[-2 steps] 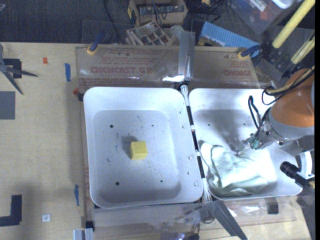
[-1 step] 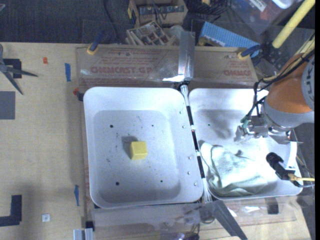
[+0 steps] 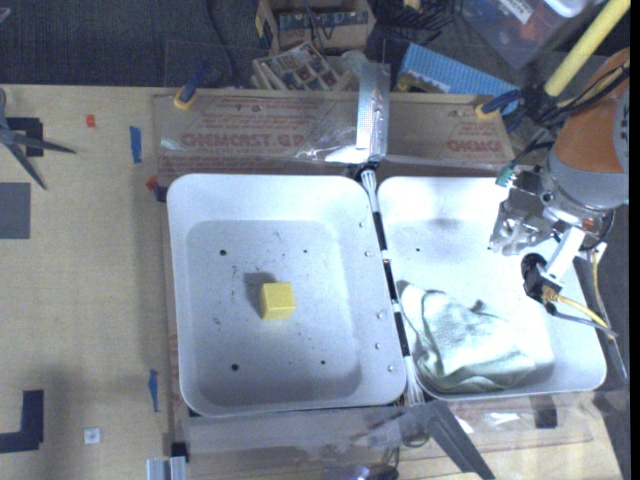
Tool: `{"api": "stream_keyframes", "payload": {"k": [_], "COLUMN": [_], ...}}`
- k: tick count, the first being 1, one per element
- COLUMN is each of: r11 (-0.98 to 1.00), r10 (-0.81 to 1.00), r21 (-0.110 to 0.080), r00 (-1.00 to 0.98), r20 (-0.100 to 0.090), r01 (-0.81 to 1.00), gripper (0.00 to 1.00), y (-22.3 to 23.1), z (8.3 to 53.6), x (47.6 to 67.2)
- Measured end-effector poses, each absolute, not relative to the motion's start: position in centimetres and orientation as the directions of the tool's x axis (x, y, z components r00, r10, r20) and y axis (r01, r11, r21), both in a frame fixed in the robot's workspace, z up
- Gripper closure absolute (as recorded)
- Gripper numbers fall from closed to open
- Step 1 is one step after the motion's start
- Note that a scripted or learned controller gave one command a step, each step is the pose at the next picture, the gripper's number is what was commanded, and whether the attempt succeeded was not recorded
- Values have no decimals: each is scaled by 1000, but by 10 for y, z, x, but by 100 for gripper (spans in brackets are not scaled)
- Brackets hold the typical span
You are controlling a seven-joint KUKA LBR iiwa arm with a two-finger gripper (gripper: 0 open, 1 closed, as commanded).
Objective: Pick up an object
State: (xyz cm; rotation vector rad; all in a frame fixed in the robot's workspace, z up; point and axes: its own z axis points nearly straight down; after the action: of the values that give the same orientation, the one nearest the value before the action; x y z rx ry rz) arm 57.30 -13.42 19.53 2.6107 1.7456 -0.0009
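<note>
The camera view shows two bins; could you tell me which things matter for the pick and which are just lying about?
For the job:
yellow block in left bin
crumpled cloth in right bin
gripper

Lying about:
blue tape
cardboard

A printed cardboard sheet (image 3: 260, 133) is seen behind the pincer (image 3: 507, 238), stretching away toward the view's left. A shiny silver strip (image 3: 372, 118) is laid across it, up and left of the pincer. Farther back on that side, a wooden crate (image 3: 295, 68) and a blue box (image 3: 440, 73) are set on the floor. A yellow rod (image 3: 595, 33) is seen above and right of the pincer. Far to its left, a blue tape mark (image 3: 135, 145) and a black tool (image 3: 25, 143) are found on the bench (image 3: 80, 298).
</note>
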Motion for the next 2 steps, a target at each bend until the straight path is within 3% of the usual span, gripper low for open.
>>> {"api": "stream_keyframes", "payload": {"k": [1, 2], "r11": [-395, -676], "r10": [919, 737], "r21": [0, -4], "r00": [395, 676], "r20": [-1, -2], "r01": [919, 737], "gripper": [100, 100], "y": [-120, -130], "z": [274, 219], "x": [571, 589]}}
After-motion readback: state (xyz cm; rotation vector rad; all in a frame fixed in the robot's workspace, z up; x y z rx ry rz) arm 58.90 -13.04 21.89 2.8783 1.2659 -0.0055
